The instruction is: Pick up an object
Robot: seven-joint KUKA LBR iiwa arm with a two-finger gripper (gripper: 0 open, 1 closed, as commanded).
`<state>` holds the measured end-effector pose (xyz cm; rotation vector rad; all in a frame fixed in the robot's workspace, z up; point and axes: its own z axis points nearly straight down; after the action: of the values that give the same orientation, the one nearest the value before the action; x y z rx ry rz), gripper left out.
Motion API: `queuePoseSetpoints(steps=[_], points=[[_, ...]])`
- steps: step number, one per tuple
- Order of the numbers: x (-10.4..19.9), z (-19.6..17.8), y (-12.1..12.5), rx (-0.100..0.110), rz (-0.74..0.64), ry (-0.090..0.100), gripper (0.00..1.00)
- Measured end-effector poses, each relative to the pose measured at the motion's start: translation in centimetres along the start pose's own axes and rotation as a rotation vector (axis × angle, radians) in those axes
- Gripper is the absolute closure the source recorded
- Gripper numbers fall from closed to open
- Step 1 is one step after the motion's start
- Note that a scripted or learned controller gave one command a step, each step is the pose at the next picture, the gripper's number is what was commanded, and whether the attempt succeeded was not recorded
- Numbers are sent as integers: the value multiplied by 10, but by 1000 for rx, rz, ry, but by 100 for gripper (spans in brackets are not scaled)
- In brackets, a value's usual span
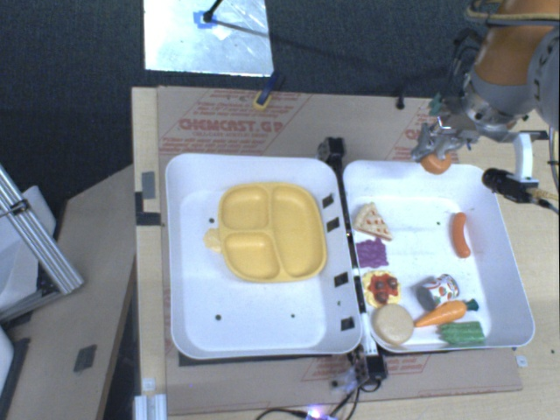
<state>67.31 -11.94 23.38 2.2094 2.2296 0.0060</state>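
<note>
The small orange ball [436, 162] sits between my fingers, clamped, at my gripper [435, 151]. It hangs over the far rim of the right bin [499, 234], near that bin's far right corner. It is round, bright orange, partly covered from above by my fingertips.

Below it, in the right bin: a pizza slice [374, 221] and a purple piece [372, 253] near the left wall, a sausage [459, 234] toward the right, well apart from the ball. At the near end: a small red-and-yellow piece [381, 287], a round tan bun [393, 324], a carrot [442, 312], a green piece [461, 332], and a silver-and-red thing [438, 290] too small to identify.

Nothing stands between the ball and the bin floor. A black part [506, 183] juts out just right of the ball.

Left bin [188, 234] holds a yellow divided plate [265, 231].

My arm is cut off at the top right edge.
</note>
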Motion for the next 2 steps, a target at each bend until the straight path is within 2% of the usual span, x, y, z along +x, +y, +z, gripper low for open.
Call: queuePoseSetpoints(steps=[1, 2], points=[[49, 11, -1, 3, 0, 1, 100], [111, 10, 1, 3, -1, 2, 100]])
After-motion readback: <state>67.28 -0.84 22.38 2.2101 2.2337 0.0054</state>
